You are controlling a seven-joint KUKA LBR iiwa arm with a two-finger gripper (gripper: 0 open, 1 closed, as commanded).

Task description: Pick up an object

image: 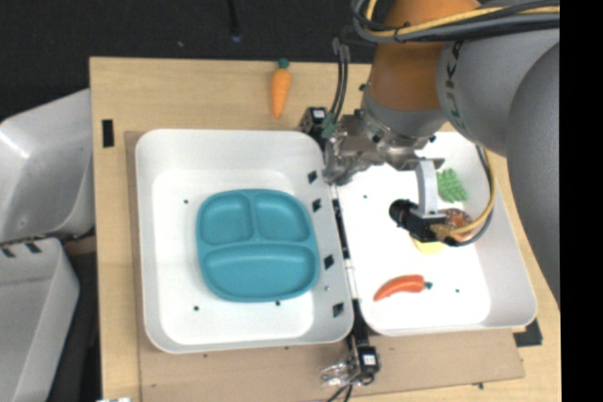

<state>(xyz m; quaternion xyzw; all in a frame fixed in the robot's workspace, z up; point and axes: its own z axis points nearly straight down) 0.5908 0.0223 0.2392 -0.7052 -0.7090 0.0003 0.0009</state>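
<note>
My gripper (341, 163) hangs below the orange wrist, over the rim between the two bins near their back end. A red chili pepper (400, 287) lies in the right bin (471, 306) toward the front, well clear of the gripper. A green leafy item (451, 185) rests near the back right of that bin, partly behind the arm's hardware. Part of a yellow item (429, 247) peeks out in the bin's middle. I see nothing between the gripper's tips.
A teal divided plate (256, 243) lies in the middle of the left bin (160, 297). A toy carrot (280, 89) lies on the wooden bench behind the bins. The big grey arm covers the right bin's back right corner.
</note>
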